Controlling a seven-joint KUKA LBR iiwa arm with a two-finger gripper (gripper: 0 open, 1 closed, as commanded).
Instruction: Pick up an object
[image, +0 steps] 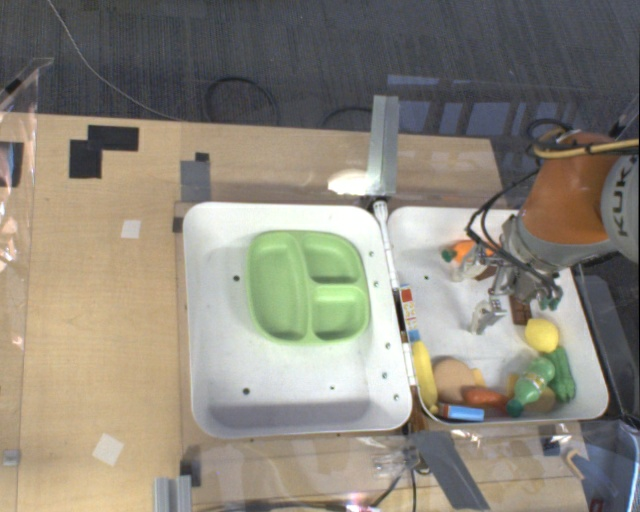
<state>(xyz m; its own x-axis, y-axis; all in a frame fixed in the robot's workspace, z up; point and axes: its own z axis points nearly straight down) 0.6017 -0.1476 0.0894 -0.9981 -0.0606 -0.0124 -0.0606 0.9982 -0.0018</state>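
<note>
Hovering over the right bin (590, 405), end effector (497, 305) – whether spread or pressed, cannot tell – lemon (541, 335) just beside it, banana (424, 372) farther off.

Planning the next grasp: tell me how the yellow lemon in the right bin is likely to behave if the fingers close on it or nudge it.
The lemon looks rounded and smooth, so it may roll if nudged and could slip from a pinch. It looks like a plastic toy, so probably light and stiff. It lies close beside the green vegetable, which may get bumped.
</note>
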